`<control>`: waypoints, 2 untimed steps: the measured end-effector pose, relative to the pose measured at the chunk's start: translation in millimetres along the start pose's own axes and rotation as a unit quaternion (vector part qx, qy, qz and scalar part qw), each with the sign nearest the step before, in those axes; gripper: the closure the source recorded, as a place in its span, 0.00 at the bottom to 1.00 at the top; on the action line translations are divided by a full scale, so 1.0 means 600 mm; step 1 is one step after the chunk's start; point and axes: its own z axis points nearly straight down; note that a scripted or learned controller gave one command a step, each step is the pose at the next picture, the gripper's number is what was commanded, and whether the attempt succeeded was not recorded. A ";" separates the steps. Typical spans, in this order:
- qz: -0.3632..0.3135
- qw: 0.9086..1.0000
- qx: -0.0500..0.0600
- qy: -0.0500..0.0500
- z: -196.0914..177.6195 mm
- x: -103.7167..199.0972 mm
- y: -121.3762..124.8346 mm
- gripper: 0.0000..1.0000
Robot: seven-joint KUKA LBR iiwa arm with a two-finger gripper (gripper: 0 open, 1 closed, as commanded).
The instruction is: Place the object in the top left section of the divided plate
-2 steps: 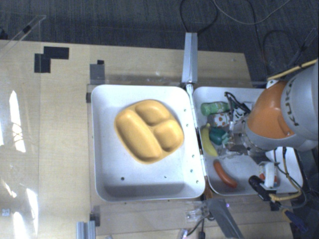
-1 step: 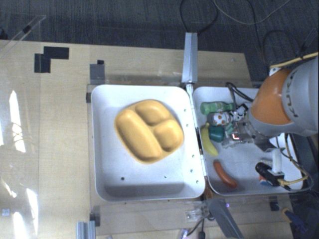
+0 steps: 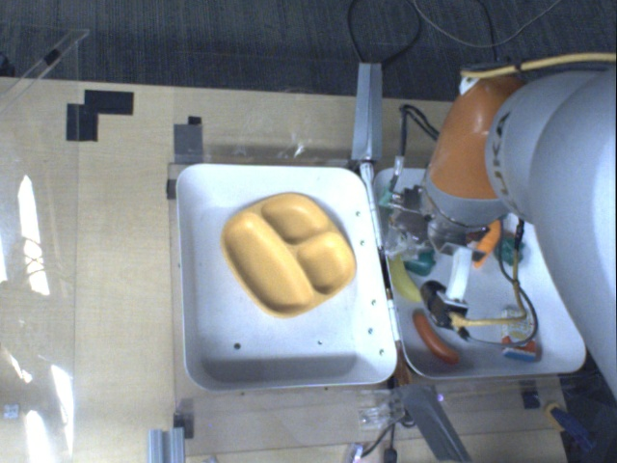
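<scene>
The task is barely begun, as far as I can judge; the grey arm [image 3: 545, 152] leans in from the right of the frame and hangs over the right bin [image 3: 567, 340], while the left bin [image 3: 207, 360], at centre frame, holds only the yellow divided plate [image 3: 289, 254], lying at a skew with all three hollows bare. Nothing has reached the plate's top left section yet; picking, carrying across and setting down all remain. The gripper [image 3: 424, 231] sits low at the right bin's left side, tangled among wrist parts; whether it is spread or closed on anything I cannot tell. The object to be moved is, I judge, one of the small things in the right bin; a reddish-brown sausage [image 3: 436, 340] lies at its lower left, a yellow-green piece [image 3: 402, 280] just above that against the left wall; which one is meant I cannot say.

The bench [image 3: 106, 278] is pale wood with glare at the frame's left; dark carpet [image 3: 193, 17] runs along the top, crossed by a looping black cable [image 3: 384, 29].
</scene>
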 end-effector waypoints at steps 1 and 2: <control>-0.002 1.000 0.002 0.000 0.002 0.112 -0.050 1.00; -0.099 0.995 -0.004 0.003 0.102 0.173 -0.112 1.00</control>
